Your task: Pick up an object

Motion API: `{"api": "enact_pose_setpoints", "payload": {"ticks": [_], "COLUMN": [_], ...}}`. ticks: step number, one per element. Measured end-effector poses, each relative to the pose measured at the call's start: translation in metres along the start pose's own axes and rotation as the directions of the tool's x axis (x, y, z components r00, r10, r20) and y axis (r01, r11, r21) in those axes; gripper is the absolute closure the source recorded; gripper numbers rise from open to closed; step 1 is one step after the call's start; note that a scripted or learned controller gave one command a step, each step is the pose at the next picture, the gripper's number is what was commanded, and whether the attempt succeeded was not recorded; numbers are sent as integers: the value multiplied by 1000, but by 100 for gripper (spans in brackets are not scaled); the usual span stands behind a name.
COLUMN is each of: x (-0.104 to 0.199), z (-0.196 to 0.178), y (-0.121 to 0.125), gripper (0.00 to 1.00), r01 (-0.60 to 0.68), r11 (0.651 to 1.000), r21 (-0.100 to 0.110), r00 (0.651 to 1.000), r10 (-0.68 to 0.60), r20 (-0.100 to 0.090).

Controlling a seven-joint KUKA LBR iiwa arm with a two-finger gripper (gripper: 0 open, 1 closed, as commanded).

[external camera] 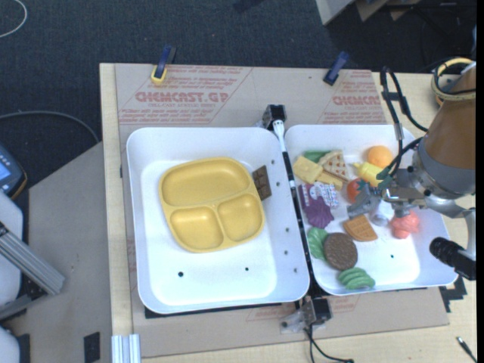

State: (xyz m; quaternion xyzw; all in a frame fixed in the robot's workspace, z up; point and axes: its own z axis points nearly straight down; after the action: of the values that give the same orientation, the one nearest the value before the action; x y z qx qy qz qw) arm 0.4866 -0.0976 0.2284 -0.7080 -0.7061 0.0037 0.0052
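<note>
The grey arm with its orange band (456, 131) enters from the right edge of the frame and reaches over the right white bin (401, 272). Its claw (372, 200) hangs low among a heap of toy food: a purple bunch of grapes (316, 212), a brown round cookie (340, 251), a green ridged piece (355, 279), an orange ball (378, 156), a pink lump (405, 225) and yellow cheese wedges (308, 169). Whether the claw is open or closed cannot be told. In the left white bin (151, 278) lies a yellow three-compartment plastic plate (211, 203), a small brown block (262, 181) touching its right rim. Both bins sit on the worktop (121, 112).
</note>
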Motion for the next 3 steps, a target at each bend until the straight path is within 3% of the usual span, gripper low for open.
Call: {"api": "enact_pose_setpoints", "payload": {"ticks": [1, 3], "x": [0, -4], "z": [-5, 82], "y": [2, 5], "gripper": [0, 0], "r01": [3, 2], "r11": [1000, 1000], "r21": [-12, -6], "r00": [1000, 1000], "r10": [-3, -2], "r20": [2, 0]}}
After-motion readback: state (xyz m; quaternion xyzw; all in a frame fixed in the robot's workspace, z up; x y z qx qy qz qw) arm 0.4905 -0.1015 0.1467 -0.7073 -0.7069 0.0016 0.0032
